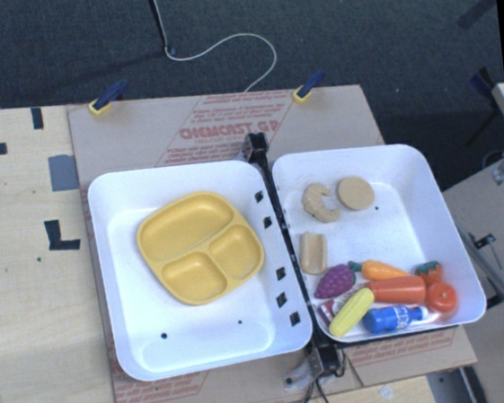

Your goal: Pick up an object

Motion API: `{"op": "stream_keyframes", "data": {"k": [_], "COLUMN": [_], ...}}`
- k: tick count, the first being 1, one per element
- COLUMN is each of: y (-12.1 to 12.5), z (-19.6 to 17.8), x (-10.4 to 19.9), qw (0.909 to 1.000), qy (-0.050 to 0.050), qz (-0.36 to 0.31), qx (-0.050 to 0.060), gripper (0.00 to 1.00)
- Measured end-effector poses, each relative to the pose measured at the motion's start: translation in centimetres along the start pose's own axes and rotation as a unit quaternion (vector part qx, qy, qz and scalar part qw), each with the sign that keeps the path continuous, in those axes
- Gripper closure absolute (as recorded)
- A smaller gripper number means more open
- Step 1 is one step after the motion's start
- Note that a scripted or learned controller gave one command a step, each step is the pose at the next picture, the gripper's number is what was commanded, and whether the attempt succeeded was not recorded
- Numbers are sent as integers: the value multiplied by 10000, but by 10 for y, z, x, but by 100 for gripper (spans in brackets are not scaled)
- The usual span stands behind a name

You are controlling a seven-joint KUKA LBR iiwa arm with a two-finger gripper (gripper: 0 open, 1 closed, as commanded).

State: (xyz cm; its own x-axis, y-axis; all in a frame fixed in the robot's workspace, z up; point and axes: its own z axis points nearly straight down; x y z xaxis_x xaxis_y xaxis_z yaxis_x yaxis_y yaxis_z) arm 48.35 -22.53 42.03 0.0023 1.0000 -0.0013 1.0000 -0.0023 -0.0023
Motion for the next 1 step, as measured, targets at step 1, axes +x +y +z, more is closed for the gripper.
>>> {"op": "stream_keyframes", "data": {"k": [1], "y": [0], "z": [31], "x": [2], "qw": [10000], "qy": [5], "qz": [-11], "qx": [6], "gripper": [100]}}
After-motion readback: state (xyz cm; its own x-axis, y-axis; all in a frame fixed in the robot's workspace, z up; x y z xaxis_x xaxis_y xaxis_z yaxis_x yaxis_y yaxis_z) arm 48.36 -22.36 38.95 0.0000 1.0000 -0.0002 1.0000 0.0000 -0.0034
